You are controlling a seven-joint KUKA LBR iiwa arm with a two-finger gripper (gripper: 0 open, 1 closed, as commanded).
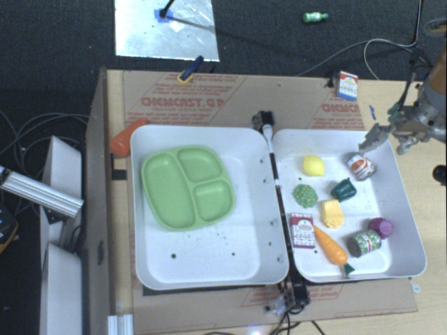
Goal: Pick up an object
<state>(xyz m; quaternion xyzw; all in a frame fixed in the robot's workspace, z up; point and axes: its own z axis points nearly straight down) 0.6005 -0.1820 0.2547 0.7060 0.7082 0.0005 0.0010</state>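
Note:
My gripper [386, 144] hangs over the far right corner of the right bin [404, 257], open, with nothing between its fingers. One grey finger [369, 139] points down-left, just above a red and white can [360, 166]. Further into the bin lie a yellow lemon [313, 165], a dark green piece [343, 189], a broccoli head [304, 195], a corn cob [332, 213], a purple item [380, 226], a green-labelled can [365, 242], a carrot [330, 246] and a small red box [301, 229].
The left bin [160, 264] holds a green divided plate [188, 186]. An orange object [123, 139] lies at that bin's far left corner. A small carton [347, 86] stands on the cardboard behind the right bin. Cables run along the floor beyond.

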